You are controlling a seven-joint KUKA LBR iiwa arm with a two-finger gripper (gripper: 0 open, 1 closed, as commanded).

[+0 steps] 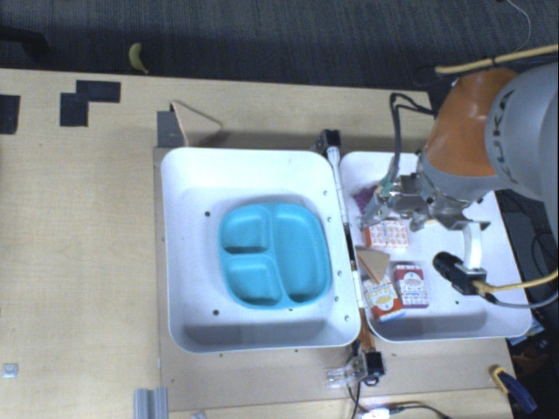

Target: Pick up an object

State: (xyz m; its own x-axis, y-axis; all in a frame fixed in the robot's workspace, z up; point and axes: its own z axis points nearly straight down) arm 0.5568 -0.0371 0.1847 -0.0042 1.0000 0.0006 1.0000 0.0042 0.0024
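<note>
1. Hanging low over the far-left part of the right shallow white bin, the pincer sits among the small goods; the camera view does not let me tell whether it is open or closed, and nothing can be seen gripped in it.
2. Just beside it, on the near side, lies a small flat packet with a red-and-white pattern. This looks like the likeliest thing to pick: probably light, thin and a little slick, so it is best taken across its short edges, not pressed flat.
3. Next to that packet lies a tan triangular piece of card: stiff but very thin, and probably hard to get under.
4. Nearer the front wall stand a small dark-red carton and an orange-and-white packet, close together. The carton appears boxy and firm, so its two long sides offer the surest hold.
5. Across the divide, the left shallow white bin holds a blue plastic tray with three compartments.
6. Both bins rest on the pale wooden tabletop.
</note>
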